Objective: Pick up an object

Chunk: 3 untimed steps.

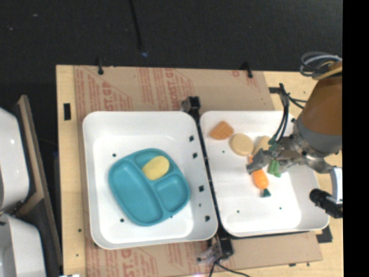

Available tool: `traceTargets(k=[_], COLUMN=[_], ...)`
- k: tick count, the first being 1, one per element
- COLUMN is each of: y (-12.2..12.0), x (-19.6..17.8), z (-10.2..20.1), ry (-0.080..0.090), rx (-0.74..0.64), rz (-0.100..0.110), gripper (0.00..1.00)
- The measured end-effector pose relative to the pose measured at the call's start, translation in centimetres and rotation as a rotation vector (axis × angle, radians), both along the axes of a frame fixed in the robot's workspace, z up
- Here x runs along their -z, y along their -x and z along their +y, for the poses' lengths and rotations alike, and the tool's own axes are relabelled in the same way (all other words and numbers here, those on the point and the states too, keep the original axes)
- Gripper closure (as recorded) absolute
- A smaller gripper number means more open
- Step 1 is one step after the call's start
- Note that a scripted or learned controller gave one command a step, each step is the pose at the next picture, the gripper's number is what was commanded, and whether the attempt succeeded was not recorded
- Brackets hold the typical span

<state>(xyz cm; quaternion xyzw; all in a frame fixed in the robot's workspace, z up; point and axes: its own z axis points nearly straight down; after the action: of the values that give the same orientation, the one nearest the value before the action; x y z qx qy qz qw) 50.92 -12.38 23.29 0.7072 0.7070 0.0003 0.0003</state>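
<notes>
Gripper (266,161) low in the right white bin (288,218), among small toy foods; whether it is open or closed cannot be told.
Touching it below, a smooth orange carrot-like piece (261,180); just left, a round beige disc (241,143); farther, a ridged orange wedge (221,130). Far left, a glossy blue divided plate (135,195) carrying a yellow oval (155,167).

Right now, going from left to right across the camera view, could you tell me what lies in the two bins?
Blue divided plate → yellow piece on that plate → orange wedge → pale round piece → small orange carrot-like piece → gripper.
</notes>
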Motion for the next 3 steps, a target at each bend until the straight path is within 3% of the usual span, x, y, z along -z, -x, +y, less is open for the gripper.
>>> traceTargets(k=[1,2,3], y=[0.0,-6.4,-16.6], x=[2.7,13.4,13.1], z=[-0.1,0.4,-4.0], ry=[0.001,-0.001,0.001], rx=[-0.060,-0.001,0.001], rz=[0.002,0.010,0.000], gripper=[0.00,0.00,0.00])
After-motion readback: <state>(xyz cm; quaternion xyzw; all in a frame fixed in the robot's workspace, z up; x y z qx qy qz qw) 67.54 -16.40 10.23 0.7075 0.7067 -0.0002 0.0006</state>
